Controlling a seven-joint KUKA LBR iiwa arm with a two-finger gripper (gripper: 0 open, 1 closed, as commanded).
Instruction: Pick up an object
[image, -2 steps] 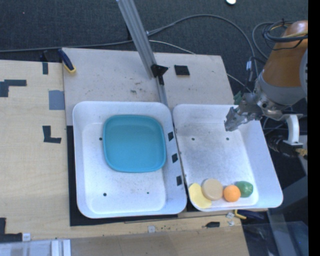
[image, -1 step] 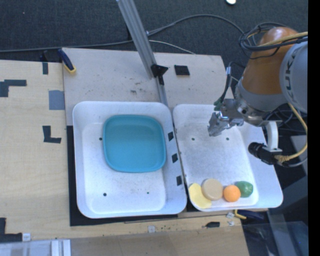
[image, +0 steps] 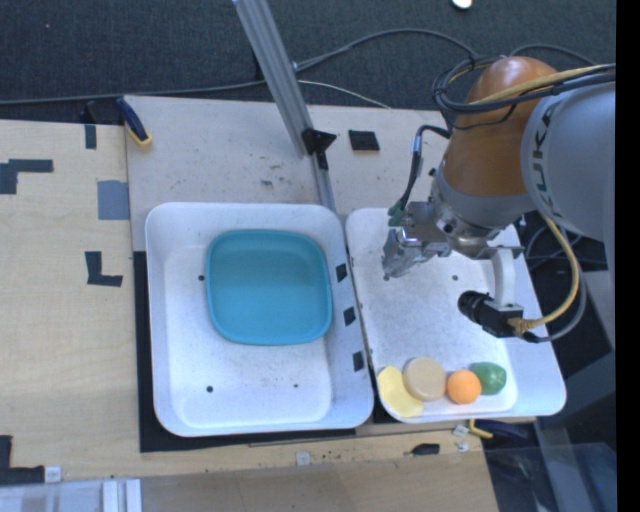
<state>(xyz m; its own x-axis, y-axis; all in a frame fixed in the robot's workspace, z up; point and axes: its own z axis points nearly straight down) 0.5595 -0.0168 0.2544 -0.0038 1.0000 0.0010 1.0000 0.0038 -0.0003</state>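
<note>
1. You see the gripper (image: 397, 262) hanging over the far left part of the right bin (image: 440, 310), with nothing between its fingers; whether they are spread or pressed together you cannot tell.
2. The things to pick lie in a row along that bin's near edge: a yellow piece (image: 395, 393) at the left, a tan disc (image: 424, 379) resting partly on it, an orange ball (image: 463, 387), then a green ball (image: 491, 377).
3. All four lie well apart from the gripper.
4. In the left bin (image: 180, 390) a teal plate (image: 268, 286) lies flat toward the far side.
</note>
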